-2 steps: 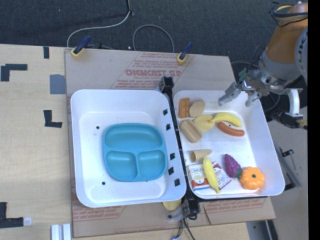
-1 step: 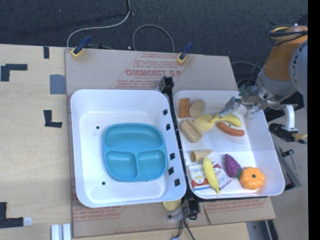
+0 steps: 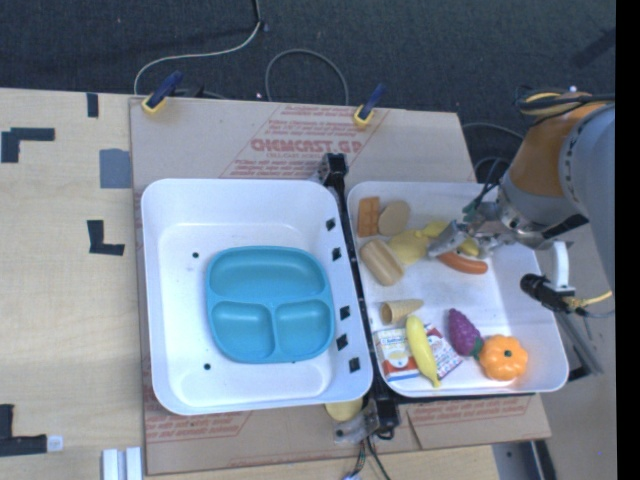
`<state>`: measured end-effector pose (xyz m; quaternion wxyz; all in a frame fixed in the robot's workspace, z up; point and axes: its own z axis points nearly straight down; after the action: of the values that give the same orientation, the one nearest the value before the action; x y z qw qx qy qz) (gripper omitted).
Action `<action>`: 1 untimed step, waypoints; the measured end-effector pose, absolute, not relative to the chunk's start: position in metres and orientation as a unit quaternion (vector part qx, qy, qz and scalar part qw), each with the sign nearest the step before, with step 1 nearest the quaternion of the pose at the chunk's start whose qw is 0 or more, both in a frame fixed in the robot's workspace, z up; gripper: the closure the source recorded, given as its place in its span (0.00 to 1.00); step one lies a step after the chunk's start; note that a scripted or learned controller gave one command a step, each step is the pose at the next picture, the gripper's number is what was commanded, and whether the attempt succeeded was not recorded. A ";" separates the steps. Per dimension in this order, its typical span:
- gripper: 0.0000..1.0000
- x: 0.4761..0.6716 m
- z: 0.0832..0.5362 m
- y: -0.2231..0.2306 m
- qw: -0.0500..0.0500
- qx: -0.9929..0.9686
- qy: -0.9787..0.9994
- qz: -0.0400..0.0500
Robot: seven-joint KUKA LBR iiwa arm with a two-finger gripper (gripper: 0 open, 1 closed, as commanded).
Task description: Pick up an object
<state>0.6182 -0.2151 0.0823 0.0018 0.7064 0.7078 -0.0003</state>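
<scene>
1. The hot dog [image 3: 465, 263], a small red sausage toy, looks like the likeliest target; it lies in the right bin [image 3: 540, 313], near the far wall, just beside a yellow toy [image 3: 415, 243].
2. The claw [image 3: 462, 236] sits low over that spot, close above the sausage (whether it is parted or clenched I cannot tell from here).
3. Nothing is lifted yet, so by my reckoning the pick is at the reaching stage: grasp and raise are left.
4. Other toys wait in the same bin: a banana [image 3: 422, 350], purple grapes [image 3: 461, 330], an orange pumpkin [image 3: 502, 357].
5. The left bin [image 3: 170, 268] holds a blue divided plate [image 3: 270, 303].
</scene>
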 end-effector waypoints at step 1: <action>0.00 0.493 0.088 -0.208 0.003 0.708 0.706 0.001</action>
<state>0.4925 -0.2082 0.0879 0.0026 0.7081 0.7061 0.0006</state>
